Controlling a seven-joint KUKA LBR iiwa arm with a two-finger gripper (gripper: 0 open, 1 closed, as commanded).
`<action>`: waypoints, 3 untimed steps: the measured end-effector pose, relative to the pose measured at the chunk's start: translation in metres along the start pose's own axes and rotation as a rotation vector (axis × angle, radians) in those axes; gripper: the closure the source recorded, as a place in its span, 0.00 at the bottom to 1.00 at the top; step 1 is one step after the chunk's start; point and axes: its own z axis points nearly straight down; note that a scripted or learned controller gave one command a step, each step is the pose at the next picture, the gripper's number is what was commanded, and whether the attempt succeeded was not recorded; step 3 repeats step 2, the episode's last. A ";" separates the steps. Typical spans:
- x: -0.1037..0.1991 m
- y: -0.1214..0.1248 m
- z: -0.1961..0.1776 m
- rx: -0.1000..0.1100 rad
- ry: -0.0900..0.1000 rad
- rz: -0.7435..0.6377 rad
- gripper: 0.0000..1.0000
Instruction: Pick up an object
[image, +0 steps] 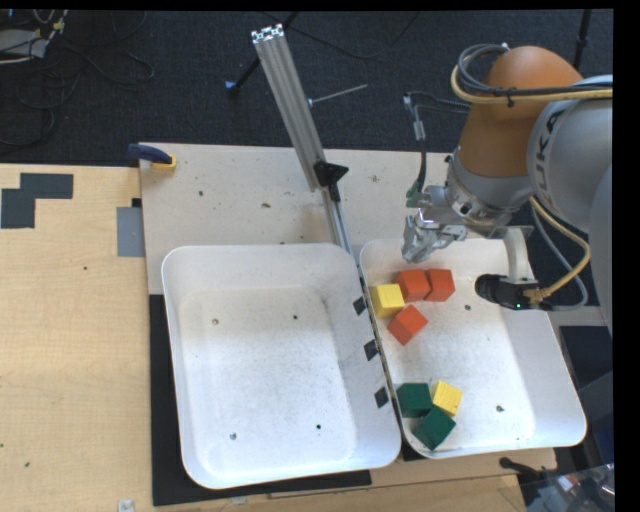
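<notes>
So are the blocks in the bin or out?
In. All seven blocks lie inside the right bin, none on the bench.

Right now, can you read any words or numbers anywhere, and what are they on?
"KU" and part of a third letter: dark letters running down the grey arm, cut off by its curve.
The blocks and the right bin: no writing that I can see.
The checkered plate atop the slanted metal bar: a pattern, no letters.
</notes>
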 end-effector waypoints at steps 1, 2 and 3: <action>0.054 -0.002 -0.006 0.000 0.000 0.000 1.00; 0.103 -0.005 -0.009 0.000 -0.001 0.001 1.00; 0.103 -0.005 -0.009 0.000 -0.001 0.001 1.00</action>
